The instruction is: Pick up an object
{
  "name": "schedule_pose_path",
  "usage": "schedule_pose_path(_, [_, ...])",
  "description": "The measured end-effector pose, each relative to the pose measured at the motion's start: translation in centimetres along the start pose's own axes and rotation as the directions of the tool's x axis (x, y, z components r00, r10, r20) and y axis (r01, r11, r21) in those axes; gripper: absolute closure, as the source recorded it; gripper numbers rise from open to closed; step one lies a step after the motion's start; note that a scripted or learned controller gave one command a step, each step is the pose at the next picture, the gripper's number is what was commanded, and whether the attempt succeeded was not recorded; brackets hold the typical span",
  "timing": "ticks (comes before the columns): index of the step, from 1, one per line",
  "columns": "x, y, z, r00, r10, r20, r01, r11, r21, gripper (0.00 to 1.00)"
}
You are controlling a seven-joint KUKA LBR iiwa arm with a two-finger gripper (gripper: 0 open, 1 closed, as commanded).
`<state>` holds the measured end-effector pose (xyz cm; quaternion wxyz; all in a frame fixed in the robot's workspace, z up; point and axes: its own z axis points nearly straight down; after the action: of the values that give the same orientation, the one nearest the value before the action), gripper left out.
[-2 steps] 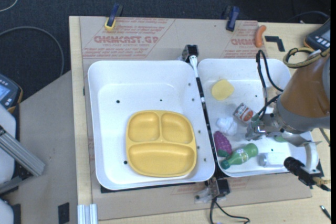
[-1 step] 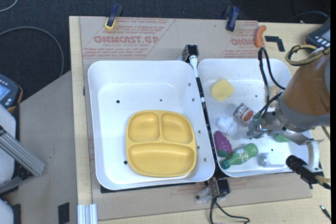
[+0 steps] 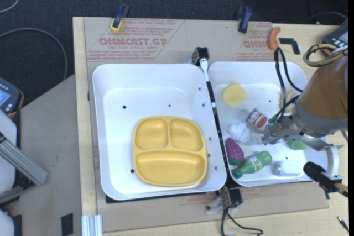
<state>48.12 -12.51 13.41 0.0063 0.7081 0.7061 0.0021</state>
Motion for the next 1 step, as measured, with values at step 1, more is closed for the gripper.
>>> schedule_pose_path(1, [-0.02, 0.06, -0.98, 1.0, 0.0, 0.001, 0.0, 1.0, -0.002, 1.0])
